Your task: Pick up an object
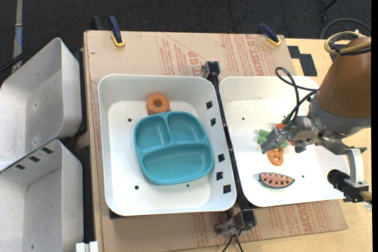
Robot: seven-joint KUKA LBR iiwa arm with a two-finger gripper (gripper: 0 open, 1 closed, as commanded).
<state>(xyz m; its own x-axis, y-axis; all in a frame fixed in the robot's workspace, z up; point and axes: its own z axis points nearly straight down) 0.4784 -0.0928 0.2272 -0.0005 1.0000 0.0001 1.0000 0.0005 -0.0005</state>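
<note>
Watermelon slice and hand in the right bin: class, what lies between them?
A small orange ring-shaped piece lies between the watermelon slice and the hand, as the camera view shows.

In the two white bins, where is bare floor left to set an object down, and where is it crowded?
Right bin: bare across its upper half and left side, beside the divider. Crowded mid-right, where the gripper hangs over a green piece and orange piece, watermelon slice below. Left bin: blue divided plate and orange ring leave margins.
</note>
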